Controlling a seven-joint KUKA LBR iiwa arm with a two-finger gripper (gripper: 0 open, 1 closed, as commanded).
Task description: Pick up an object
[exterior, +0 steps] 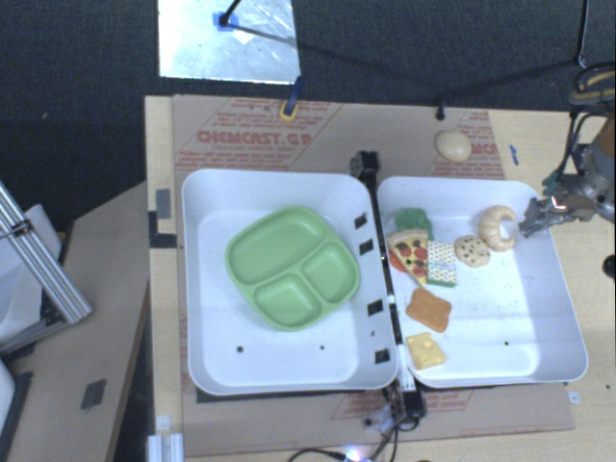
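The right bin (549, 354) holds several toy foods: a pizza slice (410, 254), a green piece (413, 220), a patterned square (442, 263), a cookie (472, 250), a bagel (499, 227), an orange toast piece (428, 309) and a yellow cheese block (425, 350). My gripper (535, 221) hangs at the bin's right rim, just right of the bagel, with nothing visible between its fingers. The arm enters from the right edge.
The left bin (207, 354) holds a green divided plate (292, 268). A beige egg-shaped object (452, 145) lies on the cardboard behind the right bin. A black clip strip (380, 287) runs between the bins. A shiny sheet (228, 27) lies at the back.
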